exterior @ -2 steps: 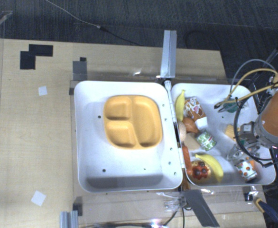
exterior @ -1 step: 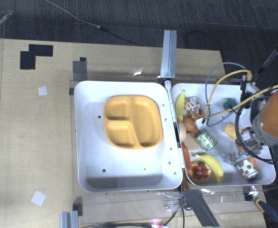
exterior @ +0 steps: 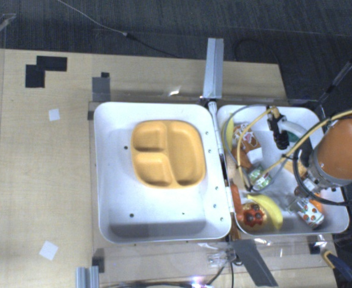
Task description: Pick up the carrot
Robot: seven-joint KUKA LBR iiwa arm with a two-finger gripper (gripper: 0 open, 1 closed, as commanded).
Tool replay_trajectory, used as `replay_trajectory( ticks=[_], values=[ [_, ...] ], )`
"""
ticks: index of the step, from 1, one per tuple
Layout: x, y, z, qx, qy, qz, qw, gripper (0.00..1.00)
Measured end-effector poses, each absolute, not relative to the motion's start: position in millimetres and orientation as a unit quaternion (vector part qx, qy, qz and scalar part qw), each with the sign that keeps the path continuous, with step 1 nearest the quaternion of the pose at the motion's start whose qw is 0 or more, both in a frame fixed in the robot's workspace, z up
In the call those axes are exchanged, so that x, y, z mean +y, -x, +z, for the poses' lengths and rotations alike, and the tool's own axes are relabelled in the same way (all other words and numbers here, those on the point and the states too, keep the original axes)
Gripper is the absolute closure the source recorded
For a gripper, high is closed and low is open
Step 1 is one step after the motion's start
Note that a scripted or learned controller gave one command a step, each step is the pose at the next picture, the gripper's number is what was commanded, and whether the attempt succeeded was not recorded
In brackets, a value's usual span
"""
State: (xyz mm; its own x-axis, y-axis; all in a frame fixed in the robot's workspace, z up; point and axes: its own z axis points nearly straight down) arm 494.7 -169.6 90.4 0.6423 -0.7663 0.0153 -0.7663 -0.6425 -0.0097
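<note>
The carrot (exterior: 235,200) looks like a thin orange-red strip lying along the left wall of the right bin (exterior: 338,224), just above a dark red round fruit (exterior: 252,217). A yellow banana (exterior: 271,209) lies beside that fruit. My arm reaches in from the right, its orange band (exterior: 344,150) over the right half of the bin. The gripper (exterior: 302,198) hangs below the band near the bin's front right, well to the right of the carrot. Nothing shows between the gripper and the carrot but the banana.
A yellow divided plate (exterior: 167,153) sits in the left bin (exterior: 113,215). The right bin is crowded: a red-and-white can (exterior: 313,215) by the gripper, a small green-and-silver item (exterior: 259,179), a brown packet (exterior: 248,140), a yellow curved piece (exterior: 229,134), and cables looping across.
</note>
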Motion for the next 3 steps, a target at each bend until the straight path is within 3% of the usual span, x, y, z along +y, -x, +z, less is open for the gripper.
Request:
replay_trajectory(
  ticks=[1,2,3],
  values=[
    [-158,-537.3,253,0.383,0.924,-0.0064,0.002,1.0],
    [-159,-536.8,98,0.15,0.989,0.0019,0.002,1.0],
    [-192,-500.3,93,0.096,0.995,-0.0104,0.003,1.0]
  ],
)
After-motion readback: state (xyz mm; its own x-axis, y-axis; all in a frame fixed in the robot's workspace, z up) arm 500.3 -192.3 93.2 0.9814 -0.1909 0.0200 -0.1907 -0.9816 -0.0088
